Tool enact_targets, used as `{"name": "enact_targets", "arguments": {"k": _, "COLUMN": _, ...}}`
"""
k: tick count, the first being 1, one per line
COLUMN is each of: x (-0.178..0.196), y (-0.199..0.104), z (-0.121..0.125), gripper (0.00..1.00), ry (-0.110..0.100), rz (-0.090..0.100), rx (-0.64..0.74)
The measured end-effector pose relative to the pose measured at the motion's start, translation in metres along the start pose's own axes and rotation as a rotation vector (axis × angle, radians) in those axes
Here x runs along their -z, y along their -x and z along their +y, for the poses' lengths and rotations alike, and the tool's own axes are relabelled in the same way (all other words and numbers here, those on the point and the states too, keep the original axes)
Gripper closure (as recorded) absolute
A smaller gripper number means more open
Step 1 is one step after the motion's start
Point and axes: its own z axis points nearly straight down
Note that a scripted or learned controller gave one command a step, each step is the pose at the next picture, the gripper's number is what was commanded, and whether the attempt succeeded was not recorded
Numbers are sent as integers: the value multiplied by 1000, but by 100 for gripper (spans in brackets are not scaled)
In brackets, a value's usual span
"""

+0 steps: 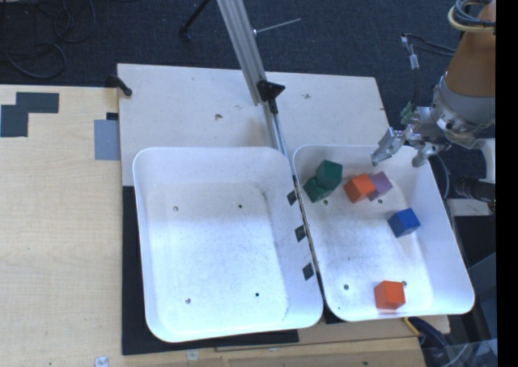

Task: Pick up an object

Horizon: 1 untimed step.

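Seen from above, two shallow white bins sit side by side. The right bin holds five small blocks: one green, two orange, one purple, one blue. The gripper hovers above that bin's far rim, fingers spread, pinching nothing. Left bin beside it.

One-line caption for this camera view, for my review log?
End effector above right bin's far rim; green, orange, purple, blue blocks inside.
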Motion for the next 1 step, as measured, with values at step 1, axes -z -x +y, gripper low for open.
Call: {"name": "enact_targets", "arguments": {"k": 1, "x": -112, "y": 31, "z": 31, "gripper": 0, "ry": 20, "rz": -5, "rx": -3}}
